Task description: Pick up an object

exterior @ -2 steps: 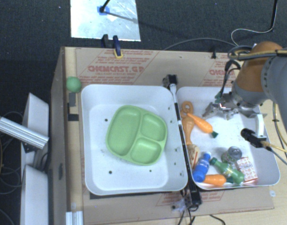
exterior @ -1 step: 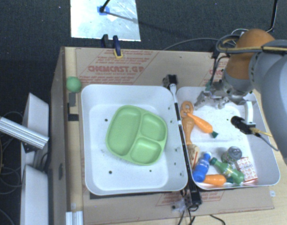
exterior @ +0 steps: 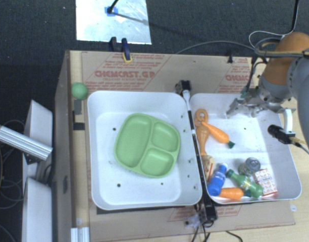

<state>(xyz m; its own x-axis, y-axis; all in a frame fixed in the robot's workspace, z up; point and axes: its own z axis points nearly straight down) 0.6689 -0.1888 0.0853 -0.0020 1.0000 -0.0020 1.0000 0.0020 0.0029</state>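
Nearest the camera, the right bin's (exterior: pixel 283 158) front corner is crowded: a blue bottle (exterior: pixel 217 178), a green bottle (exterior: pixel 244 182), an orange piece (exterior: pixel 231 193), a small red-and-white box (exterior: pixel 266 181) and a round grey thing (exterior: pixel 252 164) lie touching or just beside one another against the near rim. Farther back a toy carrot (exterior: pixel 216 133) lies tilted near the wall shared by the two bins, with an orange ring-shaped piece (exterior: pixel 200 117) just behind it; the floor to the right of them is bare up to the far wall. The left bin (exterior: pixel 101 185) holds a green divided plate (exterior: pixel 147 144) set about its middle, with open white floor all round it. A green ball (exterior: pixel 79 90) sits on the table (exterior: pixel 144 69) beyond that bin's far left corner. At the far right, the tool (exterior: pixel 244 105) hangs over the right bin's back rim, its fingers spread apart with nothing between them, well apart from the carrot and the front cluster.
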